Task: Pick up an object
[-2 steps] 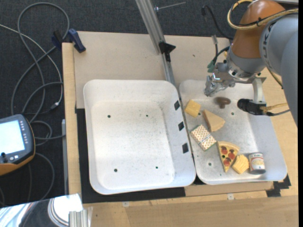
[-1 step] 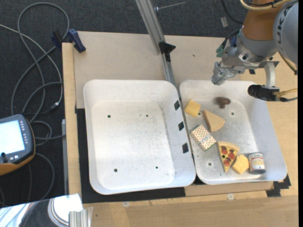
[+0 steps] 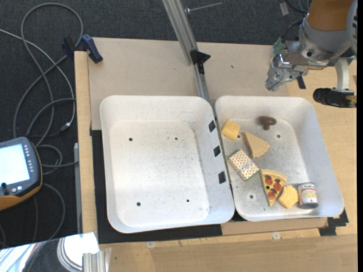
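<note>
**Above the right bin: arm poised beyond the far rim**

Beyond the far rim of the right bin (image 3: pixel 326 169), the pincer (image 3: pixel 276 79) hangs over the bare table (image 3: pixel 142 67), clear of the bin's contents. The angle does not reveal whether it is released or clenched; nothing can be seen between its tips. The grey arm (image 3: pixel 329 16), with its orange band, enters from the right.

All loose objects lie in the right bin. Near its far wall sits a small brown piece (image 3: pixel 266 120). Toward the wall shared with the left bin (image 3: pixel 159 169) rests a yellow block (image 3: pixel 231 130), and just beside it, nearer the bin's middle, a tan wedge (image 3: pixel 257 145). Nearer the front of the bin lies a checkered block (image 3: pixel 243 164), close to the wedge. At the bin's near end a pizza slice (image 3: pixel 273 186) touches a yellow cheese piece (image 3: pixel 288 197), and a small can (image 3: pixel 307 195) stands just beside that piece, against the bin's outer corner.

A metal pole (image 3: pixel 180 24) slants across the table toward the seam between the bins.
</note>
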Robot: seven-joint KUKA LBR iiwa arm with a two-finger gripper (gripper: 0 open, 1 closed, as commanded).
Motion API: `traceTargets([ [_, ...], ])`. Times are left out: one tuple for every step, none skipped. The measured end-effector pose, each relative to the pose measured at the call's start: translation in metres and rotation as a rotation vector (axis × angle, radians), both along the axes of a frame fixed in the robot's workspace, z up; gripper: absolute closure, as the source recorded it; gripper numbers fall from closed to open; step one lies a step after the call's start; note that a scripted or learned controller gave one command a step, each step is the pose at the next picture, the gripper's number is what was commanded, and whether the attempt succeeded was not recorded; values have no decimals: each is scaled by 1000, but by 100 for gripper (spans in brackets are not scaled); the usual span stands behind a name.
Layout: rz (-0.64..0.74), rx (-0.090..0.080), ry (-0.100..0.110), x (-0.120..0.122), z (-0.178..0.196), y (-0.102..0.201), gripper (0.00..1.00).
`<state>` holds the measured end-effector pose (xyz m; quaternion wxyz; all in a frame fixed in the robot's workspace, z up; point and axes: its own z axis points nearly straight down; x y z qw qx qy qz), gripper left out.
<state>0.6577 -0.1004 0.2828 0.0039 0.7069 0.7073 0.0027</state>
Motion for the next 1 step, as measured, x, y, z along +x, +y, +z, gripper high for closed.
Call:
traceTargets([
  [4,4,15,-19,-18,44,100],
])
